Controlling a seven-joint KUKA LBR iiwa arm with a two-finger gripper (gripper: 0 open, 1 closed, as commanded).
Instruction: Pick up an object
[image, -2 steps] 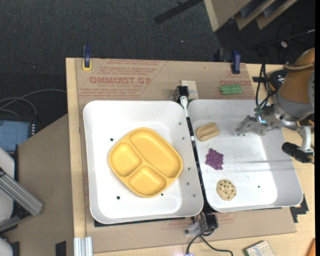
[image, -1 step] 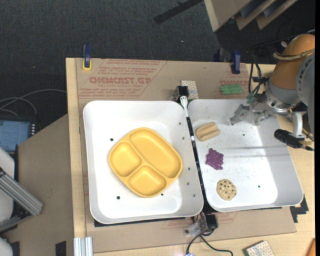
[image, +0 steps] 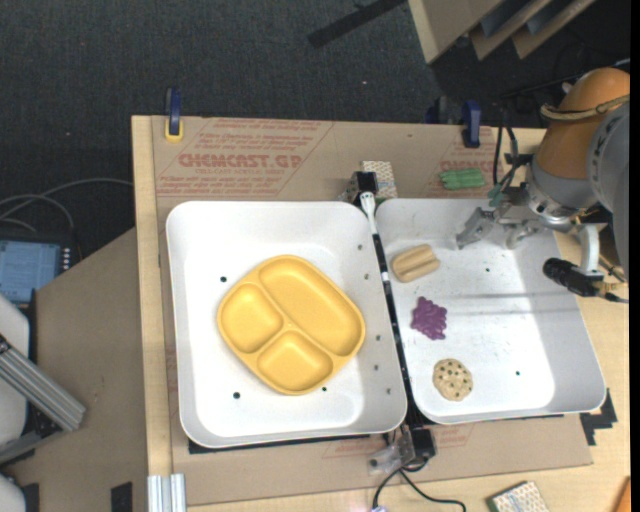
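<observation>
While the arm is reaching in from the right, its gripper is hanging over the far end of the right bin, just inside the far rim. Whether the jaws are apart or together, I cannot tell; nothing is showing between them.

Landmark for positions: the bread roll.

- Bread roll: tan, oblong, lying flat on the floor of the right bin close to the wall shared with the left bin. Its long axis is running roughly left to right across the view, with the right end tipped slightly toward the far side. It is sitting to the left of the gripper and a little nearer the camera, apart from it.
- Purple grapes: lying on the near side of the roll, slightly to its right, not touching it. The cluster is irregular, so no clear axis is showing.
- Cookie: round, speckled, lying farther toward the camera than the grapes, well apart from the roll.
- Yellow plate: three compartments, sitting in the middle of the left bin, to the left of the roll across the shared wall. It is turned at a slant to the bin's sides.
- Green item: resting on the bench beyond the right bin's far rim, on the far side of the roll and to its right.
</observation>
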